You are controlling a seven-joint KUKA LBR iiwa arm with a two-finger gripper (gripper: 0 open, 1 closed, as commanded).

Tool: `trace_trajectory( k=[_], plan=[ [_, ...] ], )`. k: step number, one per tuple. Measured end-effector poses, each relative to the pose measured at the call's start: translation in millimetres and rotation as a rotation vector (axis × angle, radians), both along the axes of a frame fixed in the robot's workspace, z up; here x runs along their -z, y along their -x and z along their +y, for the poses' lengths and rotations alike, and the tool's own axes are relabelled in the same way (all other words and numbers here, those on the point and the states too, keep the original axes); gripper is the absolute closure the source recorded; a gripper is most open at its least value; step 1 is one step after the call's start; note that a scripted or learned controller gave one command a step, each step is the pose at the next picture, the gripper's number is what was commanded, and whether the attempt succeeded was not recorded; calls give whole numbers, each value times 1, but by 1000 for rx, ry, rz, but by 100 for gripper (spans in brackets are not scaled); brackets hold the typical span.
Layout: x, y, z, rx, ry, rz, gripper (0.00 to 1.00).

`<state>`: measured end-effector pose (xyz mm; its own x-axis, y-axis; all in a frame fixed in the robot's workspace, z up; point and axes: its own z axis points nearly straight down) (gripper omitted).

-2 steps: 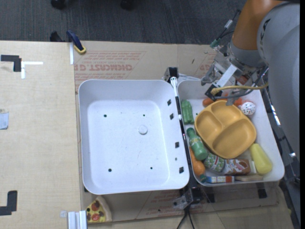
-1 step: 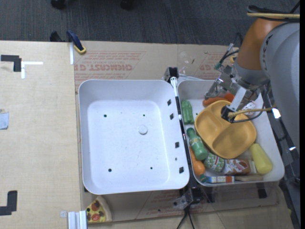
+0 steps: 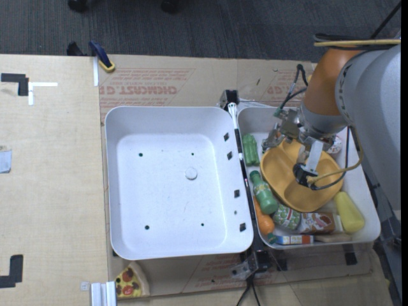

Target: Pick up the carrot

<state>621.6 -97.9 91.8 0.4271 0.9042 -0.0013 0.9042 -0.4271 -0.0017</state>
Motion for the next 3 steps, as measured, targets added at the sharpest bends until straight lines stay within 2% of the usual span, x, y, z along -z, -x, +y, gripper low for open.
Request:
trace_trajectory(
  k=[1,2,3],
  plan=[
    [-13,-4,0,0,1,-14,100],
    [-12,-3,-1,1,3,-11,0],
    [-22,-5,-1,2,3,-15,100]
  ],
)
